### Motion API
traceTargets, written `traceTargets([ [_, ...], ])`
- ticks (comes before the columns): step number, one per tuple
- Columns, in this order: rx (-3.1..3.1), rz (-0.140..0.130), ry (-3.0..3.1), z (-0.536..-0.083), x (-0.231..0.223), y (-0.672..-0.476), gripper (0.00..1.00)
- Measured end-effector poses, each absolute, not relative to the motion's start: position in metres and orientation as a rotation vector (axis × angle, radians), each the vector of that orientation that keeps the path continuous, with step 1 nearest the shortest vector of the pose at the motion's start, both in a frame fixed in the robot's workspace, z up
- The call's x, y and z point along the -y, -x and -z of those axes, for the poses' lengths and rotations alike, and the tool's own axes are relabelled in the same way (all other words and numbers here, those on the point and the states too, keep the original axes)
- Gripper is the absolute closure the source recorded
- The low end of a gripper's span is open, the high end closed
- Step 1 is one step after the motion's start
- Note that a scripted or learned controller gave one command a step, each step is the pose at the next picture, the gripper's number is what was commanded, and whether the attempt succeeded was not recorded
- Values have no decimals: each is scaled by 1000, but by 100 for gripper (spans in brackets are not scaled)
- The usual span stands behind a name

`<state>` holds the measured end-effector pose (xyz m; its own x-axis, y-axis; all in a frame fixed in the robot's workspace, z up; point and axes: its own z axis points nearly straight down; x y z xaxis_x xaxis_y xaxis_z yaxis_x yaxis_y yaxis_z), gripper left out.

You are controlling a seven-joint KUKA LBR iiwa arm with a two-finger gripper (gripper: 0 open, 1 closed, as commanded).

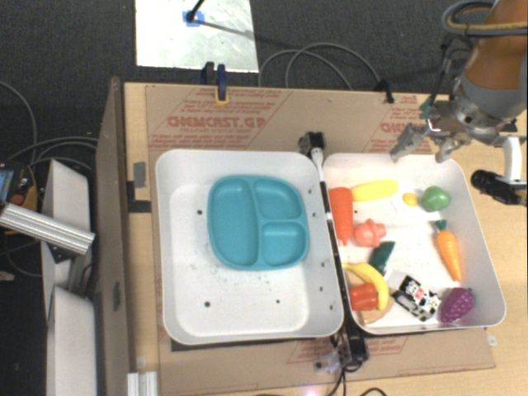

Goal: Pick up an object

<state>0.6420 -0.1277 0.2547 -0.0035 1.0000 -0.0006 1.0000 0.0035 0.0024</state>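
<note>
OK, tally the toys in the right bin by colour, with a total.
Orange: 3
Yellow: 3
Green: 2
Pink: 1
Purple: 1
Black and white: 1
Total: 11

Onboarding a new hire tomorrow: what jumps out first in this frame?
The teal divided plate lies alone in the left bin. The right bin is crowded with toy food: an orange carrot, purple grapes, a banana and yellow corn. The gripper hangs above the right bin's far edge, its fingers apart, holding nothing.
</note>
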Motion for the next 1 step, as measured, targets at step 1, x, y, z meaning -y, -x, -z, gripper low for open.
traceTargets([
  [1, -2215, -1, -2220, -110, 98, -584, 0],
])
